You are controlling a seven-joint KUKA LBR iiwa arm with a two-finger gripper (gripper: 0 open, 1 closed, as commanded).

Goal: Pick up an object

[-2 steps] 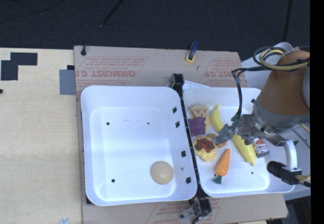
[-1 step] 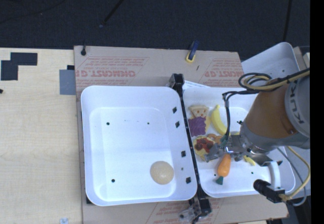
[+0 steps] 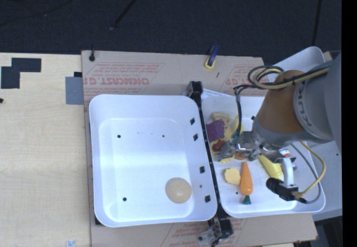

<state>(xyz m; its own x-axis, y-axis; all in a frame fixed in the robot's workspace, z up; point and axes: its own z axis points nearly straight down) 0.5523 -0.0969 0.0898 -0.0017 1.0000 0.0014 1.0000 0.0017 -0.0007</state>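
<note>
Step in hand: the arm was lowered into the right bin, with the tool down among the clutter at that bin's left side. This was judged to be the reach-and-grasp stage; no object was seen lifted.

Tool state: could not be told. The tool's working end was lost among the small items and the wrist above it.

Candidate objects, right bin: a purple piece and a red item lay just beside the tool. A pale yellow piece and an orange carrot lay nearer the front edge, the two close together. A yellow banana-like item lay to the right of the carrot, partly under the arm.

Candidate object, left bin: a round beige ball rested alone near the front right corner of the left bin, well apart from the tool.

Surface: both bins sat side by side on a cardboard sheet laid on the surface.

Next move: judged to call for a firm closure on one item in the clutter, then a straight vertical lift clear of the neighbours.

Risk: the items were crowded, so a grasp could have slipped or caught two at once.
</note>
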